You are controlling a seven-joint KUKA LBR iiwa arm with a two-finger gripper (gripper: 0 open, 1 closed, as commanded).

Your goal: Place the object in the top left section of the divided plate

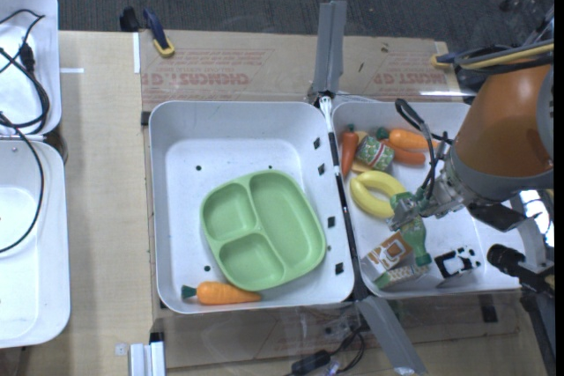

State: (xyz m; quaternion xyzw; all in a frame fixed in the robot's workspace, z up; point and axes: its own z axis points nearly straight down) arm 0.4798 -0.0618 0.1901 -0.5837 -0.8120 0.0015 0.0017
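Note:
A green divided plate [264,229] lies in the left bin [176,189], and its three sections hold nothing. An orange carrot [222,293] rests by the plate's lower left edge, on the bin floor. My gripper [407,209] hangs low in the right bin [493,282], right beside the yellow banana [374,192] and just above a green bottle [416,240]. The wrist hides how the gripper meets those objects, and I cannot tell whether anything is in its grasp.
The right bin also holds a small carton [394,260], two carrots [410,140] [348,152], a red-and-green fruit [377,152] and a black-and-white item [458,262]. A grey divider [330,48] rises between the bins at the back.

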